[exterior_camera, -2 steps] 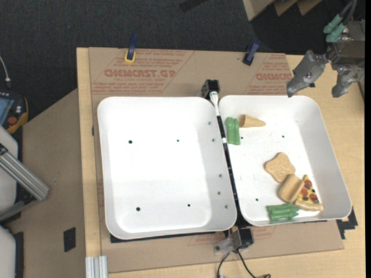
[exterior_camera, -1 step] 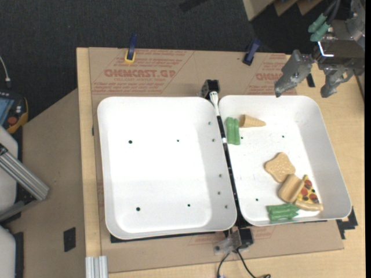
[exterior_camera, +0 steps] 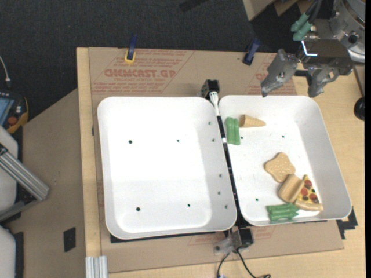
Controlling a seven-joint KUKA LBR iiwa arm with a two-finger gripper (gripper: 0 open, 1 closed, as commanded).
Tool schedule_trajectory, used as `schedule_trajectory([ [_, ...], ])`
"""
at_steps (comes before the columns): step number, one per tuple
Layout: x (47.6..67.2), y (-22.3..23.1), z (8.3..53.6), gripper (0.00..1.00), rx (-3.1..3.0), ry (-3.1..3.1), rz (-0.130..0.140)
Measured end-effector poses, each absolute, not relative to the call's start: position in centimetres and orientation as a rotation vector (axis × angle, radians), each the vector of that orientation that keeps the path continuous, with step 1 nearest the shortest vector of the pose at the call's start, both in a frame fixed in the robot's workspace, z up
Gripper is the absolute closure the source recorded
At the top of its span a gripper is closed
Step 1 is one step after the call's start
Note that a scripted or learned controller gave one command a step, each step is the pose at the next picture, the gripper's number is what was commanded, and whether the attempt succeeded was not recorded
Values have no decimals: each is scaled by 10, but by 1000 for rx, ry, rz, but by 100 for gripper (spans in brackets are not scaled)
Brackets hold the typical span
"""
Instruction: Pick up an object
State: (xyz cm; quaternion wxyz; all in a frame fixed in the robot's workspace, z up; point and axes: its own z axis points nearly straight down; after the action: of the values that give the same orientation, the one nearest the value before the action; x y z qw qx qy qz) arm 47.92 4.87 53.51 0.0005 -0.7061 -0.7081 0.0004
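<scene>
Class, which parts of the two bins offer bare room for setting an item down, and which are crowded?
The left bin is bare throughout. The right bin has room between the cone and the bread slice. Its near corner is crowded around the pizza slice.

The surface [exterior_camera: 348, 106] is pale wood. A sheet of brown cardboard [exterior_camera: 174, 68] printed with red lettering lies flat on it, held at the far edge by two blue clamps [exterior_camera: 131, 48]. Two shallow white bins sit side by side on the cardboard, touching along their inner walls: the left bin [exterior_camera: 107, 155] and the right bin [exterior_camera: 330, 149]. Small black clips [exterior_camera: 210, 88] join them at the far end and at the near end of the seam.
</scene>
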Motion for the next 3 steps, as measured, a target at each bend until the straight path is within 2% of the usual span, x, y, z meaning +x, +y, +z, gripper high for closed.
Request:
schedule_trajectory([
  [3,479,60,535,0,-2222,-2221,1],
])
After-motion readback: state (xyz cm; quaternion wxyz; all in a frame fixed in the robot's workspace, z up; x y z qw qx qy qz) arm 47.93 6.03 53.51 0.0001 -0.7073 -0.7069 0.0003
